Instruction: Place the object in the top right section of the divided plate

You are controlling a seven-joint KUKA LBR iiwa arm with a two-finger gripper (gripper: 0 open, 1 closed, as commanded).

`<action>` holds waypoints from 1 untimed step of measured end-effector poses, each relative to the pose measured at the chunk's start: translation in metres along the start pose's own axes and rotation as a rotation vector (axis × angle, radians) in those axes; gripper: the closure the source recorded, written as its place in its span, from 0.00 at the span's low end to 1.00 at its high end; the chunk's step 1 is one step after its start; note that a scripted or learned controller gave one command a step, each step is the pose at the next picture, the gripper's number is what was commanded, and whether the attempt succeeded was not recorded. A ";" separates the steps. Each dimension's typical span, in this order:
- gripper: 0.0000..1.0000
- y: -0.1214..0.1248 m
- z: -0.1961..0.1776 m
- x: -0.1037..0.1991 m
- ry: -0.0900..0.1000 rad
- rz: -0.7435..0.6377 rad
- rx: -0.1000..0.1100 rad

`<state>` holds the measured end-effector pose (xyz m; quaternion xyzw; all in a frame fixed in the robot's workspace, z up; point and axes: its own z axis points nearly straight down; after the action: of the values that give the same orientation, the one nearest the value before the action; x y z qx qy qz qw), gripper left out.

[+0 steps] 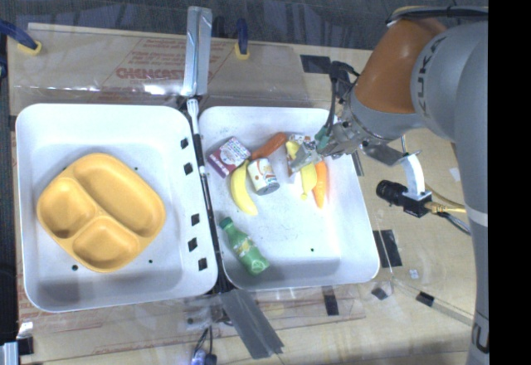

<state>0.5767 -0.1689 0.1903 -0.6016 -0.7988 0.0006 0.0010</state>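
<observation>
Your claw (pixel 319 148) sits low over the far right part of the right bin (pixel 348 260), down among the cluster of toy food, and whether it is spread or closed you cannot tell from this angle; nothing can be counted as held. Just beside it lie a small yellow piece (pixel 308 179) and an orange carrot (pixel 321 183), close together, with a second orange piece (pixel 270 144) a little farther left. Any of these could be the object to move, and being bunched makes a clean single pick harder.

To the left of that group you have a can (pixel 264 177) touching a banana (pixel 240 190), a dark red packet (pixel 227 157) beyond them, and a green bottle (pixel 244 246) lying apart near the front left corner.

The yellow divided plate (pixel 99 210) rests in the left bin (pixel 33 289), well apart from the claw, its sections bare. So the task looks to be at the grasp stage, with the whole carry across the divider (pixel 197 181) left to do. The arm comes in from the right, so you should expect a long reach to the plate's top right section.
</observation>
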 end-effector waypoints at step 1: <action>1.00 -0.011 -0.001 0.107 0.000 -0.014 0.001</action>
<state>0.5368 -0.0694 0.1915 -0.5960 -0.8030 0.0008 0.0014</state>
